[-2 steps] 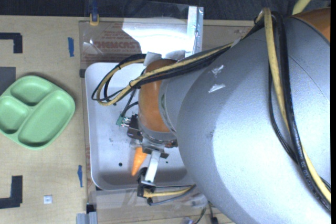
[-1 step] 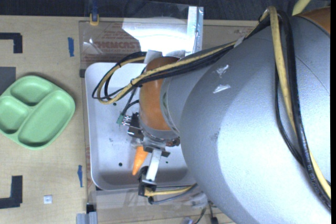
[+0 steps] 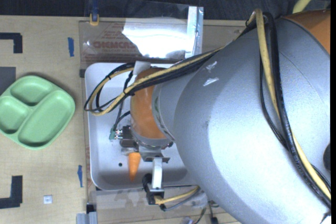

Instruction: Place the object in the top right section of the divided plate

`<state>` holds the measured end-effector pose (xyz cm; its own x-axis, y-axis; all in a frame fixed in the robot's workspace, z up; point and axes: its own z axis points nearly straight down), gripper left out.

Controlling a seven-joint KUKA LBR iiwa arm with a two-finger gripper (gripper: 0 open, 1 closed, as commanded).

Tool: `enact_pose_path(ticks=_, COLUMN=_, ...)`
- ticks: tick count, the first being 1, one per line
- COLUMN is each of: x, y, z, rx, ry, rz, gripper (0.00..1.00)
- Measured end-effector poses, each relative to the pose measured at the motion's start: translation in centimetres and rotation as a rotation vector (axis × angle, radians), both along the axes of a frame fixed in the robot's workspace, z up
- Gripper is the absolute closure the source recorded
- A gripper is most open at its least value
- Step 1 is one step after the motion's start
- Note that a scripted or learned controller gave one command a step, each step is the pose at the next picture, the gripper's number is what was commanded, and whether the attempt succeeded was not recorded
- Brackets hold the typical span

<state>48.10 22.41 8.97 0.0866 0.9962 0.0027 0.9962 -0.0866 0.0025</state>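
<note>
Carrot [image 3: 134,164]: lying in the white bin [image 3: 100,165], just beside the pincer [image 3: 140,157], whose state is proving impossible to tell. Probably light, stiff, smooth; thick middle is looking the best hold.

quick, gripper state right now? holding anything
Gripper: low in the white bin, right over the orange carrot-shaped object; a grasp cannot be told.

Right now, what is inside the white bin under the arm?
An orange carrot-like object lies on the white bin floor, just below the gripper. The arm covers the bin's right part, so anything there is hidden.
</note>
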Motion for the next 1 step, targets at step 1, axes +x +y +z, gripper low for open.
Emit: enact_pose_path(ticks=1, x=1.09, y=-0.02, z=0.0, rx=-0.001, ry=-0.001, rz=0.233, gripper=1.0)
